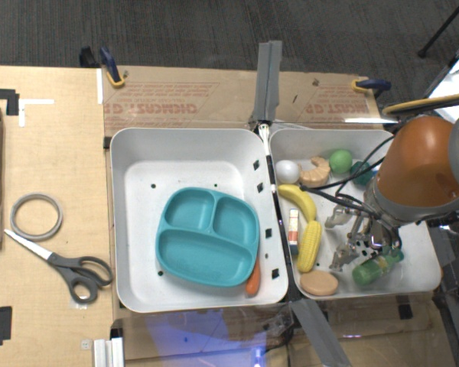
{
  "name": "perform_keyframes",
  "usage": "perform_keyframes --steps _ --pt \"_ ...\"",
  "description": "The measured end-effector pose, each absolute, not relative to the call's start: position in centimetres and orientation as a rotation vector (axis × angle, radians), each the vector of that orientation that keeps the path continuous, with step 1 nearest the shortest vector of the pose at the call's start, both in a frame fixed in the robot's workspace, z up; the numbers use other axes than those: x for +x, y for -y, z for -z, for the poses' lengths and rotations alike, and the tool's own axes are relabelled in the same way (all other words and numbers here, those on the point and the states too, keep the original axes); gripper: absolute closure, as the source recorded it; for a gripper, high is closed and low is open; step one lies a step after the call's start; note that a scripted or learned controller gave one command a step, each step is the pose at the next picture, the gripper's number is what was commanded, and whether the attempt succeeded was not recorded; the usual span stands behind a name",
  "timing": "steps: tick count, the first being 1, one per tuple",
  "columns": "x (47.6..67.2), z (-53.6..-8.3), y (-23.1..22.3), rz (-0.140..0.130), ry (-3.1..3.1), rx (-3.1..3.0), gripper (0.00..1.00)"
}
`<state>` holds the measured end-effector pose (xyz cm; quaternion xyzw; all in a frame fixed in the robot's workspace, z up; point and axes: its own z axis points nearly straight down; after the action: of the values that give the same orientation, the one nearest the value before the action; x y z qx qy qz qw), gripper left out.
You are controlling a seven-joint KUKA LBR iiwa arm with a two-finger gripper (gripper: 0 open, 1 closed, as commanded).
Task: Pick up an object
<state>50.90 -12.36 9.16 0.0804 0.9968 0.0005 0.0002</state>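
In the right bin [421, 281], my gripper [340, 240] hangs low below the orange-banded wrist. Its two fingers [336, 220] are spread open, with bare bin floor between them. An ear of yellow corn [309, 245] lies just to its left, and a green bottle [375, 268] lies just to its right, partly under the wrist. A banana [298, 200] curves above the corn. A tan round bread [319, 284] rests at the bin's front. A white egg [288, 171], a tan pastry [315, 172] and a green ball [340, 160] sit at the back.
A small red and white tube [293, 228] lies by the divider. The left bin [130, 205] holds a teal divided plate [208, 235] and a carrot [252, 281]. Scissors [69, 267] and a tape roll [36, 215] lie on the bench to the left.
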Motion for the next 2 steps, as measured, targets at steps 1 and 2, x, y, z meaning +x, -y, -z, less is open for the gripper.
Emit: perform_keyframes --steps 1,2 --pt "48.3 -9.2 9.8 -0.001 -3.119 0.369 0.0" --pt "50.6 -13.5 20.7 0.001 -3.072 0.637 0.0"
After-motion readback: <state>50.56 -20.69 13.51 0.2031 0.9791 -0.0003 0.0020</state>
